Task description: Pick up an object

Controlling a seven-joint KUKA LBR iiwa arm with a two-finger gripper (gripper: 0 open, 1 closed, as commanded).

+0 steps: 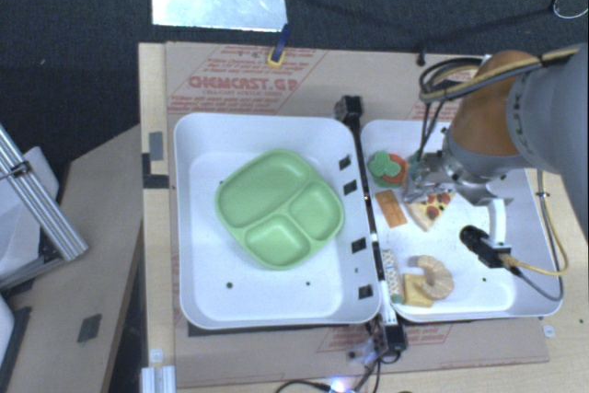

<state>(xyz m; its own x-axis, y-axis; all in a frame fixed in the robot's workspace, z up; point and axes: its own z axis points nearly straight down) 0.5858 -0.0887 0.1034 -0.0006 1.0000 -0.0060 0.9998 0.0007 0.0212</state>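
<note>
Hand [428,187] was low in the right bin [525,290], over the pizza slice [427,211]; couldn't tell its state from this angle.
Toy food sat around it: green-red vegetable [386,167] just left, orange cracker [391,208] beside the slice, croissant [433,275] and cheese wedge [418,292] nearer the front wall. Left bin [198,290] held a green divided plate [279,207]. Both bins were on the tabletop [248,74].

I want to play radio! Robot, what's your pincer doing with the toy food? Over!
Pincer low in right bin, over pizza slice. Grip unclear. Green plate in left bin.
</note>
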